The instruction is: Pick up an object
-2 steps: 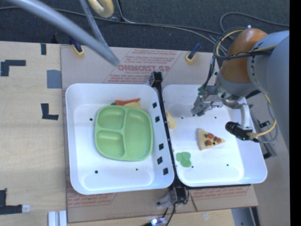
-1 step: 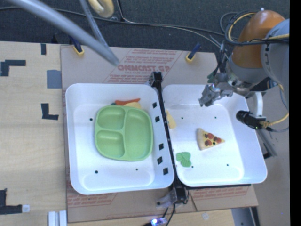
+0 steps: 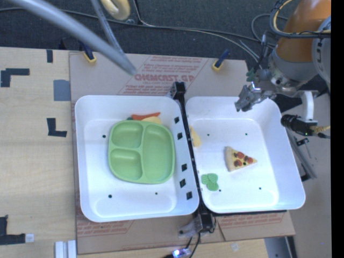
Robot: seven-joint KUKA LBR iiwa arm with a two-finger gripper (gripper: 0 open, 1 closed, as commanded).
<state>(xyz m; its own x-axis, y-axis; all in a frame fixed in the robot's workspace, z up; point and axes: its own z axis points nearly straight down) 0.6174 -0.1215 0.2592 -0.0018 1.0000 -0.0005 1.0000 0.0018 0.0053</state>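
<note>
Nearest the camera, right bin (image 3: 290, 195) has a green leaf (image 3: 210, 181) at its front-left corner by the divider, then the pizza slice (image 3: 239, 159) lying flat mid-bin, then a pale yellow piece (image 3: 194, 138) against the left wall. Left bin (image 3: 86, 160) holds a green divided plate (image 3: 142, 150), with an orange strip (image 3: 145, 115) and a yellowish bit poking out at its far edge. Farthest back, my claw (image 3: 244, 102) hangs over the right bin's far rim, well apart from the pizza and gripping nothing that I can see; can't tell if it's open or closed.
</note>
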